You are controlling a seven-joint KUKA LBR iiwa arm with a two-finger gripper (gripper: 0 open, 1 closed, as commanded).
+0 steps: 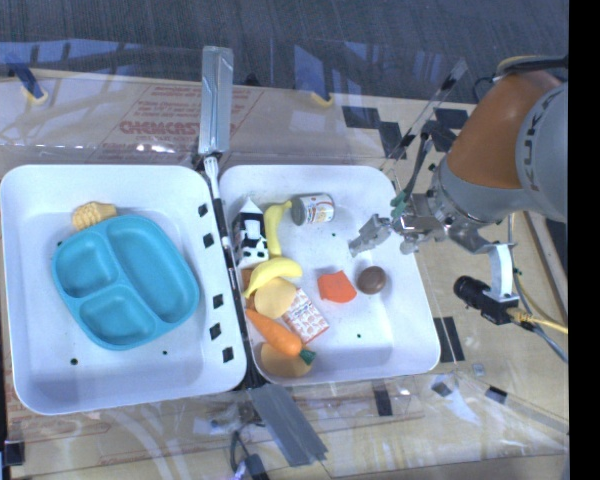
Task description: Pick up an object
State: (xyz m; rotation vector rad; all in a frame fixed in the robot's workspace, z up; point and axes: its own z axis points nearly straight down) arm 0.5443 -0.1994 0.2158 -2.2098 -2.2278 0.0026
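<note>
Gripper point(372, 234) over right bin point(412, 313), jaws' opening unclear, carrot point(277, 333) partly covered by small carton point(305, 317)

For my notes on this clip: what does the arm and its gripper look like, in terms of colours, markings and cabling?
The arm has a grey shell with a broad orange band above the wrist and dark lettering on the grey part at the right edge. The gripper is metallic grey, on a cluttered silver-and-black wrist block with a small green spot. A black cylindrical part with a yellow cable sits below the wrist.
</note>
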